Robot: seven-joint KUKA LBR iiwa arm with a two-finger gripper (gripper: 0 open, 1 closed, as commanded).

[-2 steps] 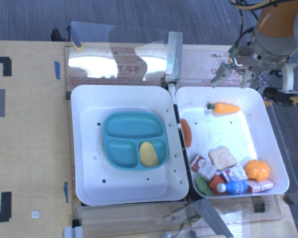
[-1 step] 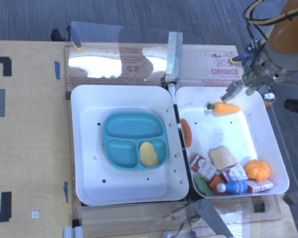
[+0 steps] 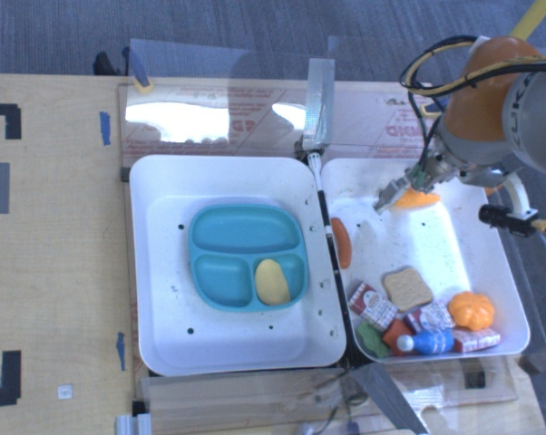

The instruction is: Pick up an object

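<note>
From the camera above the bench, the grey arm point(image 3: 504, 107) with its orange band reaches in from the right and sets its gripper point(image 3: 409, 187) low over the far end of the right bin point(image 3: 491, 243), right at a small orange object point(image 3: 416, 200) lying on the bin floor; whether the gripper is apart or clamped on that piece cannot be told, since the wrist and cables hide the tip. That orange piece looks like the thing this attempt is aimed at, and it lies alone, well apart from the pile, which probably makes it the easiest target. The rest of the right bin's contents have gathered at its near end: a tan cracker-like slab point(image 3: 407, 288), a small orange pumpkin shape point(image 3: 472, 311), red-and-white packets point(image 3: 375, 306), a blue and white bottle point(image 3: 427, 342) and a green piece point(image 3: 368, 338), all touching or just beside each other. An orange-red sausage shape point(image 3: 342, 242) leans along the left wall of that bin. The left bin point(image 3: 155, 270) holds a blue divided tray point(image 3: 246, 254) with a yellow lemon-like item point(image 3: 272, 282) in its near right compartment. Red print shows on the clear panel point(image 3: 255, 107) behind the bins, and printing on the packets, but none of it is legible at this size
</note>
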